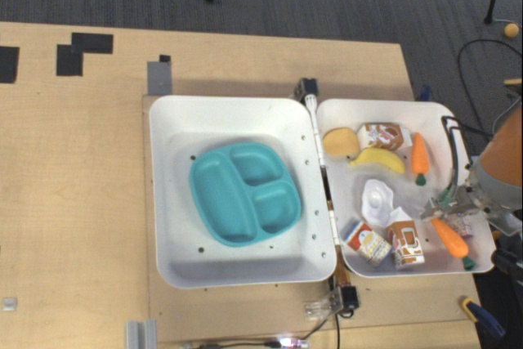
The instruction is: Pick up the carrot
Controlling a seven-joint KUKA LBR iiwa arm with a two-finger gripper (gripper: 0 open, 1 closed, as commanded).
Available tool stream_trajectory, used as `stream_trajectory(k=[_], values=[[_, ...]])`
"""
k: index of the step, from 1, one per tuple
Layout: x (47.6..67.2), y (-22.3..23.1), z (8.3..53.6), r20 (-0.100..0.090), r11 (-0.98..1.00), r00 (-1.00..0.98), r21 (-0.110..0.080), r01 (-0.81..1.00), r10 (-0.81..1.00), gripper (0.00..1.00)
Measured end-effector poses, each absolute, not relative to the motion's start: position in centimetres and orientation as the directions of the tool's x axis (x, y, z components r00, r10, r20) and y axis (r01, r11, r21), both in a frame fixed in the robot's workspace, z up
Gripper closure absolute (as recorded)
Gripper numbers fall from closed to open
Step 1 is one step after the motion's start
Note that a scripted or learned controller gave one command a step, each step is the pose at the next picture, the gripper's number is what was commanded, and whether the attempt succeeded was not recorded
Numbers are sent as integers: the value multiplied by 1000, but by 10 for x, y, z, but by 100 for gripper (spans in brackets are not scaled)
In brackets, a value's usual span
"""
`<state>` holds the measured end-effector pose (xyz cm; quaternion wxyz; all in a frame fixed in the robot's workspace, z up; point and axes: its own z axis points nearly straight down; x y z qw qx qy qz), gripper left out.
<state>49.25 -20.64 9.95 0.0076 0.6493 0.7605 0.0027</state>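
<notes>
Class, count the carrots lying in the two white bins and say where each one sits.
2. One orange carrot with a green top lies near the right bin's far right side, beside the yellow banana. The other orange carrot lies at its near right corner, by the end effector. Others could be hidden.

two white bins: the left bin (163, 176) and the right bin (343, 114). one teal divided plate (243, 192). two carrots: upper carrot (419, 155) and lower carrot (451, 238). one banana (380, 160). one round bun (341, 142). three small printed packets: one (382, 135), another (367, 241), a third (406, 244). one white crumpled item (377, 200).
</notes>
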Motion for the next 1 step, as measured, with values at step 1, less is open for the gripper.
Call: stream_trajectory(k=[1], values=[[492, -149, 197, -2, 114, -114, 14, 993, 993, 100]])
